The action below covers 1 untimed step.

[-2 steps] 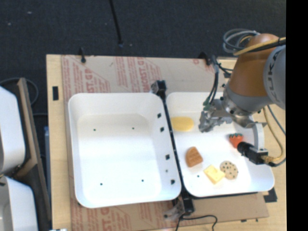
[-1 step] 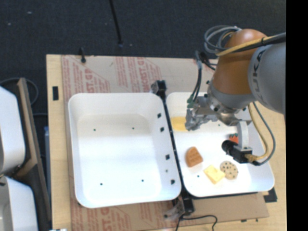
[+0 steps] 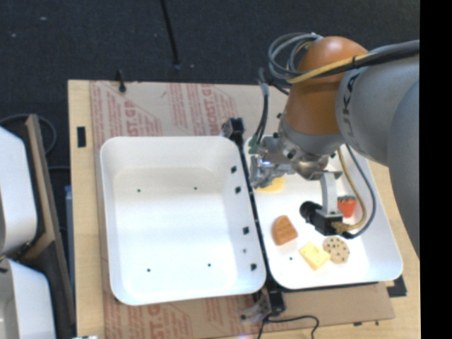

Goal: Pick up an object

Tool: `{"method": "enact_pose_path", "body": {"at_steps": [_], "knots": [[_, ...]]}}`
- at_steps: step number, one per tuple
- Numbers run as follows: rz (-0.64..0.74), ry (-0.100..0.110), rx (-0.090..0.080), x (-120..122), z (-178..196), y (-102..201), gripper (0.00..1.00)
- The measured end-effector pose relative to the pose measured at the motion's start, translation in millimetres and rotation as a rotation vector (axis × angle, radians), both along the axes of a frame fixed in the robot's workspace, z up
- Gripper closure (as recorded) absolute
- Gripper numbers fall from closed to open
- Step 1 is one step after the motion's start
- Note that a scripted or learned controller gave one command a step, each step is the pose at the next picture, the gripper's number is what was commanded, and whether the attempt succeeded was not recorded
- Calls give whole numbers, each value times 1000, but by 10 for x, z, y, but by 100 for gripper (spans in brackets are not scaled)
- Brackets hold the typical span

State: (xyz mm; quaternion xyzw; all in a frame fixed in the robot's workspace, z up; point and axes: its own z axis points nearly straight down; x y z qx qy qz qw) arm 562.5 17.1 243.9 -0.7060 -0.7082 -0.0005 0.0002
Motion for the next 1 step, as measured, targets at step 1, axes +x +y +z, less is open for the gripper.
{"method": "enact_pose_path", "body": {"at_steps": [1], "knots": [[0, 0, 0, 0, 80, 532, 100]]}}
